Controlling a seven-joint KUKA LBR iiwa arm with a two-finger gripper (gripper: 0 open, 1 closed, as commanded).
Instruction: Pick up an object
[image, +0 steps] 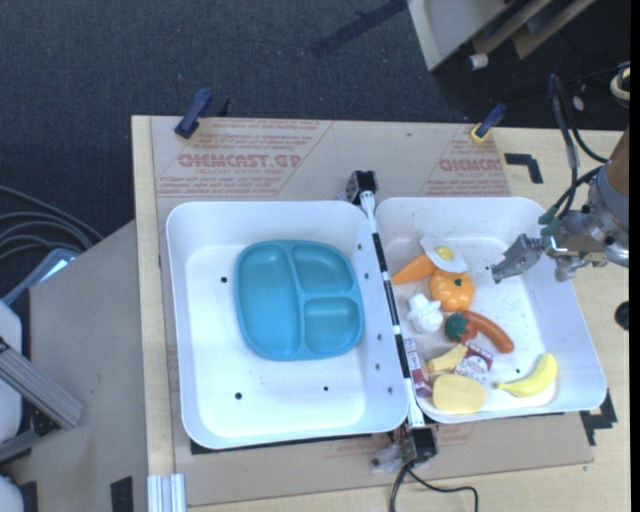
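Observation:
The right bin (560, 310) holds several toy foods. A fried egg (443, 253) and an orange carrot (412, 269) lie at its upper left. Below them sit an orange pepper (454, 290) and a white garlic piece (425, 314). A red sausage with a green end (482, 330) lies near the middle. A banana (532, 378) and a pale yellow round piece (458, 394) rest at the front, beside a small red and white packet (477, 362). My gripper (510, 262) hangs over the bin's upper right part, right of the egg, with nothing seen in it.
The left bin (200, 350) holds a blue divided plate (298, 298). A black hinge strip (385, 300) runs between the bins. Blue (192, 113) and yellow (487, 123) clamps pin the cardboard sheet at the back. Cables hang at the right.

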